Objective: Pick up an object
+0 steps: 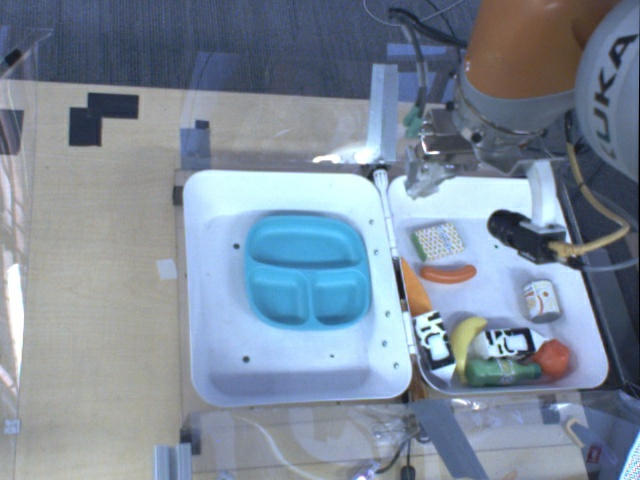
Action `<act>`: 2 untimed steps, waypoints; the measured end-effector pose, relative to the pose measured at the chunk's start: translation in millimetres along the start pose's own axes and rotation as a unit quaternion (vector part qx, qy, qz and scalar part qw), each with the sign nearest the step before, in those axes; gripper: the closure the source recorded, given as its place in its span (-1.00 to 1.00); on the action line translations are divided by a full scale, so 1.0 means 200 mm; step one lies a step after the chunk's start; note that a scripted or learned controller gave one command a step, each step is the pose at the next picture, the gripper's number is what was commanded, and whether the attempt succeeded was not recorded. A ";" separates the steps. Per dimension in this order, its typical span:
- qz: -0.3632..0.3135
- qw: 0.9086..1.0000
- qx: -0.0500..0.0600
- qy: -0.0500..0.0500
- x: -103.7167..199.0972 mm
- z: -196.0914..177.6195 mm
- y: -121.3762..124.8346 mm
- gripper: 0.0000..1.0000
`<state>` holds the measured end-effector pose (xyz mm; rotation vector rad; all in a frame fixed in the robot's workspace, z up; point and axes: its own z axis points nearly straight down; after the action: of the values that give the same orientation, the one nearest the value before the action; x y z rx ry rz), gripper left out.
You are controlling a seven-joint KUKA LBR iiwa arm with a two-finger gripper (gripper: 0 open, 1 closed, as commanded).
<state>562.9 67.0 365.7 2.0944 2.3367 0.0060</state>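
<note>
Pale wood tabletop [110, 298] carries two shallow white bins side by side, with dark carpet beyond.

Camera view: the left bin [215, 268] holds a blue divided plate [305, 283]; the right bin [495, 286] holds the loose goods. The pincer [428, 176] hangs over the far left corner of the right bin, close to the dividing wall; whether it is set wide or narrow cannot be told from this angle, and nothing is seen held in it.

Goods noted: a checked packet [438, 239] lies nearest, just below the pincer in the view; a sausage [447, 274] lies just beside it on the near side, apart from it; a carrot [413, 288] lies along the dividing wall; a small can [540, 299] stands alone toward the right; a banana [465, 336], green bottle [500, 371] and tomato [555, 358] crowd the near edge, touching or close to it.

Assessment: the step in hand appears to be the approach, with no object yet taken. The packet is the likeliest target; it lies flat and thin, so the pincer would need to come straight down and close across its shorter side, low against the bin floor. The sausage is a sounder alternative; it is rounded and clear on both flanks. The near cluster is best avoided; neighbours there could be pushed or caught together. The wall beside the pincer limits room on that side.
</note>
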 end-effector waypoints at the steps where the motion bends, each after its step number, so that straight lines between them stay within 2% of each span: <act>1: -0.193 0.981 -0.002 -0.001 -0.14 -0.01 0.20 1.00; 2: -0.209 0.978 0.000 0.000 0.08 0.48 0.23 1.00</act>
<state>607.9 88.2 270.0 1.5614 2.7226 0.0045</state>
